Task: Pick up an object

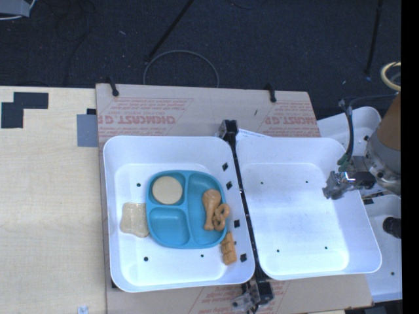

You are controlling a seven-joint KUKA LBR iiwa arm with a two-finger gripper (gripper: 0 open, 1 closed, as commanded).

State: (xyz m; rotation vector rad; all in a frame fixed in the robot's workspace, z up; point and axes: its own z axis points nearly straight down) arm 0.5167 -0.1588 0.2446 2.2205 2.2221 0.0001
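Gripper [335, 187] at right bin's [308, 267] outer edge; finger opening cannot be told, nothing seen held. Nearest candidates well off to camera-left, across divider: chicken piece [213, 208] on blue tray [171, 231], long axis roughly fore-aft.

The grey arm [386, 150] reaches in from the right, its orange band showing. Its gripper [332, 190] hangs low, pointing leftward.
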